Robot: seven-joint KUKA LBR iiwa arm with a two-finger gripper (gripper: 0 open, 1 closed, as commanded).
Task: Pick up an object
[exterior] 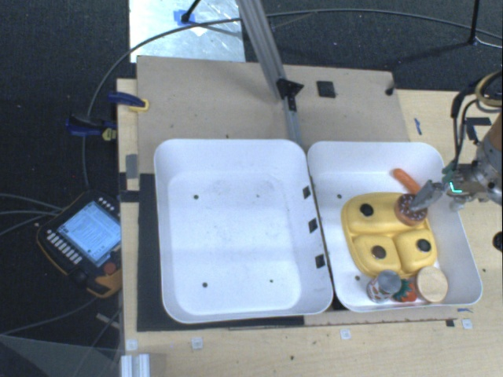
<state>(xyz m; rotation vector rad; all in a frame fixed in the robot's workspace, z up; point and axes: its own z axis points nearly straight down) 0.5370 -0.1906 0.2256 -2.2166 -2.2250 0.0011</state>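
My gripper [414, 203] sits low in the right bin [460, 234], tip at a small brown round object [409, 208] on the yellow moulded tray [385, 238]. Can't tell its state from here. Nothing visibly lifted, so I judge the grasp and lift are both left. Orange piece [406, 181] just behind; 1 can [383, 286] and a tan disc [432, 283] near the front wall. No readable labels.

You had two bins side by side on the bench [354, 85]. In the right bin [330, 171], a moulded tray [377, 230] lay toward the near right corner, with a carrot-like piece [406, 181] behind it. A round disc [432, 284] and a small can [383, 287] sat against the near edge. The left bin [228, 234] adjoined it.
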